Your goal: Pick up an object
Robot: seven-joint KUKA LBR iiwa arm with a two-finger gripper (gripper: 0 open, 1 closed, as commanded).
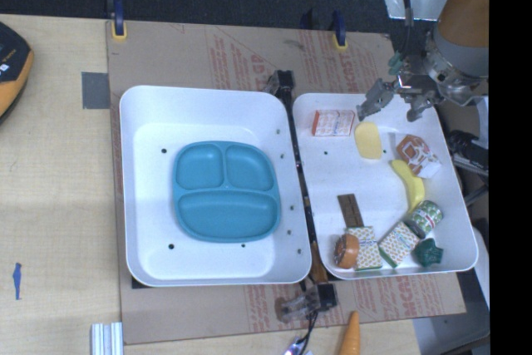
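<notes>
**benchguy:** Orange carrot-ish thing (351, 334) sits at the front edge of the desk (58, 179), far below the claw (397, 100). Claw's spread wide, nothing in it, hovering over the back of the right bin (465, 258).

**kuka_fan:** So the pick hasn't happened yet?

**benchguy:** Nope, my read is it's all still to do. Closest grab is the yellow block (368, 140), just below the claw. Banana (409, 181) is a bit further down.

**kuka_fan:** And the surface?

**benchguy:** Clamped cardboard sheet (199, 54) on wood. Blue tray (225, 190) in the left bin (137, 179), well off to the claw's side.
</notes>
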